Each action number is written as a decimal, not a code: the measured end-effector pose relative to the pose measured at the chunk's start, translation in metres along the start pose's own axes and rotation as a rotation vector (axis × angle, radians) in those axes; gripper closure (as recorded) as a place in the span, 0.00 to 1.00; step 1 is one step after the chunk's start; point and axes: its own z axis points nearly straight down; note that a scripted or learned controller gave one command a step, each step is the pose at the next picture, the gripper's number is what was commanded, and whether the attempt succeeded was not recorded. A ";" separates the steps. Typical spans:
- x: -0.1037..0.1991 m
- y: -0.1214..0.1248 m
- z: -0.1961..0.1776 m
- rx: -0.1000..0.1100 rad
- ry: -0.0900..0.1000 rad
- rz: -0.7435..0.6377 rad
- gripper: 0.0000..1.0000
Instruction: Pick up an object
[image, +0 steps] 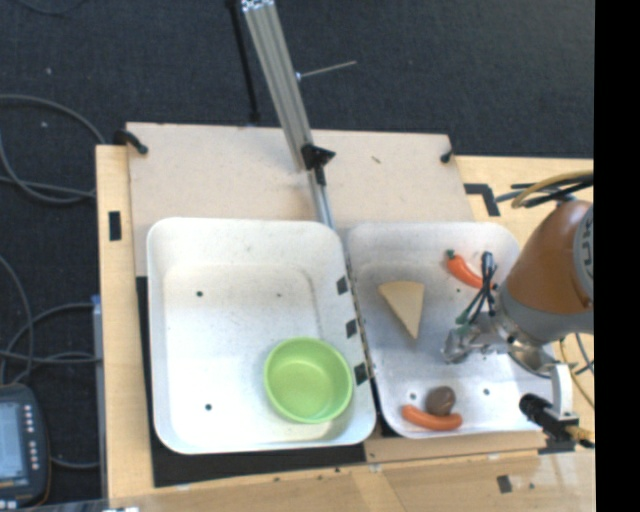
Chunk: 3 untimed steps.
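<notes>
Grey-orange arm's gripper is hanging low over the right white bin, finger state unreadable, with lime green plastic bowl lying far left, tan wedge just left, orange carrot above, orange sausage and brown lump below.
</notes>
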 end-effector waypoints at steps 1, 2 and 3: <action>-0.007 0.010 -0.057 -0.003 -0.002 -0.009 1.00; -0.005 0.019 -0.119 -0.004 -0.001 -0.010 1.00; -0.006 0.020 -0.134 0.001 0.000 -0.011 1.00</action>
